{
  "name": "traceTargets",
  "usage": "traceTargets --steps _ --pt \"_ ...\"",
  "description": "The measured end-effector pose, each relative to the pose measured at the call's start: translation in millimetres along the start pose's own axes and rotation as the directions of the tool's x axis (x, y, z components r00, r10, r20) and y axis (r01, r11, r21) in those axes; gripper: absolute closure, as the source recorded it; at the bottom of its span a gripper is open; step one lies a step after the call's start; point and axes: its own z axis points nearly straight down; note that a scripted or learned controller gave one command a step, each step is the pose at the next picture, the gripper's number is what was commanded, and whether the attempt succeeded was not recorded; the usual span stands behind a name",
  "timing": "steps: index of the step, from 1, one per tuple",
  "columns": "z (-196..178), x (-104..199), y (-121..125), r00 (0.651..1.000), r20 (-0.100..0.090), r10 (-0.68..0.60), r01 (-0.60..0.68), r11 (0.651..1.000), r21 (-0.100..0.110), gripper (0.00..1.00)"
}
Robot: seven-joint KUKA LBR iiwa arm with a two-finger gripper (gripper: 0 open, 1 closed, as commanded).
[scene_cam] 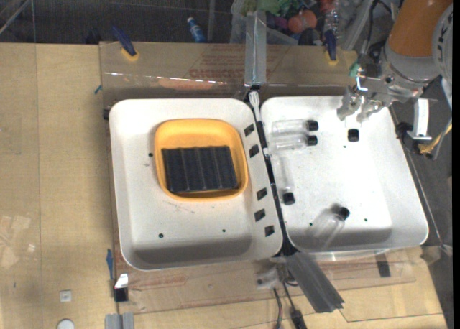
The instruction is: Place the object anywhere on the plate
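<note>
Clear plastic bottles with black caps are what I have to work with, and they are hard to read against the white. A pair lies side by side (293,134) at the upper left of the right white bin (374,177), caps pointing right. Another clear one (282,180) lies along the divider with its cap toward the front, and a fourth (329,221) is tilted near the front wall, its body almost melting into the bin floor. A small black cap-like piece (353,134) sits alone near the back; I cannot tell whether a clear body is attached.

The orange rounded-square plate (200,133) sits in the left white bin (144,212), smooth and glossy at the rim, with a dark ribbed rectangular slab (199,168) covering most of its middle.

The metal two-finger hand (359,106) hangs over the back edge of the right bin, just above the lone black piece. Its fingers blur into bright metal, so I cannot tell whether it is released or clenched, and I see nothing between them. The grey arm with its orange band (425,11) is cut off at the right edge. The tan wooden desk (50,177) lies around both bins.
</note>
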Motion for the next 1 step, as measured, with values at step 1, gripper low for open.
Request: traceTargets --steps 1 --pt "-30.5 14.1 -2.8 0.994 0.000 -0.113 0.113 0.994 -0.005 1.00"
